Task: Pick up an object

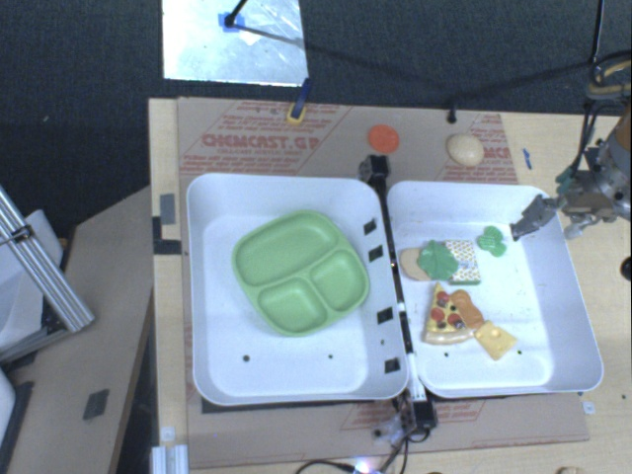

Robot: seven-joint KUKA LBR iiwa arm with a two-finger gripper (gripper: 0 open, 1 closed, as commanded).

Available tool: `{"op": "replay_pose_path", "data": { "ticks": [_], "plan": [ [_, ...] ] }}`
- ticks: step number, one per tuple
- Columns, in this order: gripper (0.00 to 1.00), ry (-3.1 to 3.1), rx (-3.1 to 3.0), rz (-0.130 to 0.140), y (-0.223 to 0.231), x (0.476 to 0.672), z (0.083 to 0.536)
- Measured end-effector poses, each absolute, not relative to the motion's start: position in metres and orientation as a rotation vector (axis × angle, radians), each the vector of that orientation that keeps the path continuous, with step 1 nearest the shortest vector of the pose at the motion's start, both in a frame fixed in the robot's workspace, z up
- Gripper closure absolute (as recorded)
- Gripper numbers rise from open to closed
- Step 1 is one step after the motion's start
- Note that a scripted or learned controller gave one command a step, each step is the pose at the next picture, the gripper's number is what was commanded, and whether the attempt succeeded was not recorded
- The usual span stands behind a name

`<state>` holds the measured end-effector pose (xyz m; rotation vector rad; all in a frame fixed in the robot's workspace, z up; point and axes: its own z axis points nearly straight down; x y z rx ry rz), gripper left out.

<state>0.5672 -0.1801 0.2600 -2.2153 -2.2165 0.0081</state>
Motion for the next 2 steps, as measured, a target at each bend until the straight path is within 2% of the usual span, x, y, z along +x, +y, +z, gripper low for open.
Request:
{"op": "replay_pose_path", "data": {
  "ticks": [1,2],
  "plan": [
    [0.00,-2.226,-2.219,-0.001,-0.180,0.569,0.266],
    [0.00,-2.221,-2.219,0.001,-0.182,0.567,0.224]
  ]
}}
